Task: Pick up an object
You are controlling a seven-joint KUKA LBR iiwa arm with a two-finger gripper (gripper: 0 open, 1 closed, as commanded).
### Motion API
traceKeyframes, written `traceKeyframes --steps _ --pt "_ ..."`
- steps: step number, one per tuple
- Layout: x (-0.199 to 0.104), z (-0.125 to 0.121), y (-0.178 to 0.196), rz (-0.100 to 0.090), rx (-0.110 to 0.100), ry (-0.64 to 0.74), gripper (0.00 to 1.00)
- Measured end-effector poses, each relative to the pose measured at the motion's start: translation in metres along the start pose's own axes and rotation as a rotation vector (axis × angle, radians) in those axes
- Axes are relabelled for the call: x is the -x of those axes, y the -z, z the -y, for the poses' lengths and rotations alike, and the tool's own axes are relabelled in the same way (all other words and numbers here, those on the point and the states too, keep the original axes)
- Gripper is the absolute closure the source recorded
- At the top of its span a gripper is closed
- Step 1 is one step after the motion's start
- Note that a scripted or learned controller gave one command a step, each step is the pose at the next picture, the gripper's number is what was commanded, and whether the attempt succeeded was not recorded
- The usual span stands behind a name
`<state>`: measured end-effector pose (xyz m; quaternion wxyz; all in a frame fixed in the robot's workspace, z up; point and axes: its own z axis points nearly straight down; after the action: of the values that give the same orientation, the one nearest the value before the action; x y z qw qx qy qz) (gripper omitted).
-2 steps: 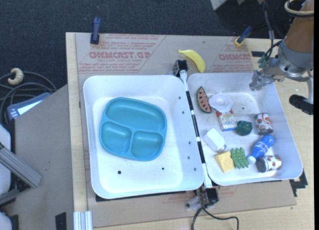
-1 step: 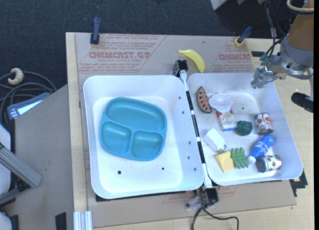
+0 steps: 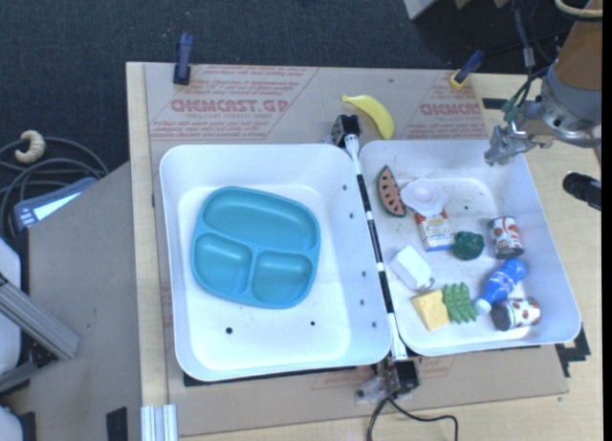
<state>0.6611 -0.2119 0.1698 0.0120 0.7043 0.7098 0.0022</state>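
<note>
While your two-finger gripper is hovering over the far right corner of the right white bin, it is carrying nothing, and you cannot tell from this slant whether it is spread or closed. Just below and left of it the clear round plastic cup is lying, with the red watermelon slice beyond that, its long axis running along the divider between the bins. Further toward you from the gripper, the blue plastic bottle is lying tilted, its long axis slanting from upper right down to lower left, with the small red-and-white can just above it. The dark green round toy is sitting beside the can. Open floor is showing directly under the gripper along the bin's far rim. The left white bin is holding the blue sectioned plastic plate.
</note>
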Motion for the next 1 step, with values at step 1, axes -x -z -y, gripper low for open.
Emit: traceKeyframes --steps 1 --pt "-0.0001 0.0001 -0.0003 0.0 -0.001 0.0 0.0"
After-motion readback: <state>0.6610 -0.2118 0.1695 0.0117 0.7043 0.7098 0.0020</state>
